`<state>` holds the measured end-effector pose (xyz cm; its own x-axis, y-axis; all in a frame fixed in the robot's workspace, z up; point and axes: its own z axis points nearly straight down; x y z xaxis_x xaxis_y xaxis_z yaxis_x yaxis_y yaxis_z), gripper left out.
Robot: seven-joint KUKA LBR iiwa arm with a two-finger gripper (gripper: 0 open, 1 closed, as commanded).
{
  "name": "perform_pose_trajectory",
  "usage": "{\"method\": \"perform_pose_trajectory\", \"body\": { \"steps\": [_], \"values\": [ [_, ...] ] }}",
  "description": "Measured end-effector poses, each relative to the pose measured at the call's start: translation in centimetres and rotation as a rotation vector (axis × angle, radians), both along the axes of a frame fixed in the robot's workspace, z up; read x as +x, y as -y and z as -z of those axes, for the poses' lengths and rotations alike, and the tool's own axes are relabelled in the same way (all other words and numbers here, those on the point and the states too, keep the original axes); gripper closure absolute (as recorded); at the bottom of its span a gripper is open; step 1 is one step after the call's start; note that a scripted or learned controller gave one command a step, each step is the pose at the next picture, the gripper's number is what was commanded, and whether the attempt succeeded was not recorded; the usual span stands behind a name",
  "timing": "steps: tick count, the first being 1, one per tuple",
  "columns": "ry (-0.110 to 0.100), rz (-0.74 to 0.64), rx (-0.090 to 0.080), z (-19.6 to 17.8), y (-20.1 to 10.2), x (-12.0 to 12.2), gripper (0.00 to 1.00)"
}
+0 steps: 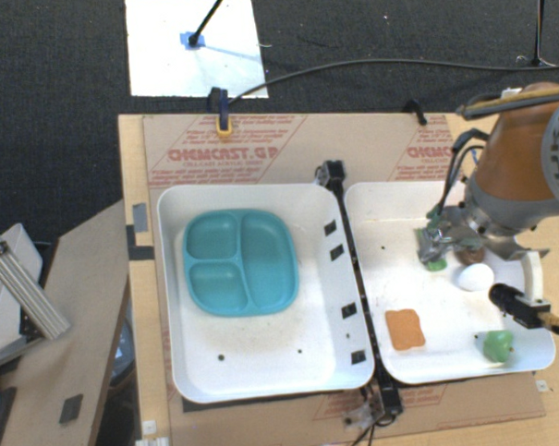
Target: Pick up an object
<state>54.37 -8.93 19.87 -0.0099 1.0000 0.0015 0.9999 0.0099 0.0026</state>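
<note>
The green object (497, 346) lies nearest, in the right bin (390, 213). The gripper (435, 248) hovers low over a green piece there; its state cannot be told. Nearby: white egg (473, 277), orange block (405, 329). The teal plate (240, 263) fills the left bin (203, 378).

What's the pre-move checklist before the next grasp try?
1. Gripper over the right bin: ok.
2. Something between its fingers: cannot tell.
3. Targets within the bin: orange block, white egg, green object: ok.
4. Orange block lies apart from the others, easiest pick: ok.
5. Small green piece right under the gripper: cannot tell if gripped.
6. Teal plate in the left bin, clear of the arm: ok.
</note>
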Motion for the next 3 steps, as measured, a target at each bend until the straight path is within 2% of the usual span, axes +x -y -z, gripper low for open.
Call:
{"method": "perform_pose_trajectory", "body": {
  "steps": [1,2,3],
  "values": [
    [0.0,0.0,0.001,0.5,-5.0,1.3,1.0],
    [0.0,0.0,0.001,-1.0,-10.3,2.2,1.0],
    [0.001,0.0,0.001,-1.6,-15.1,4.9,1.0]
  ]
}}
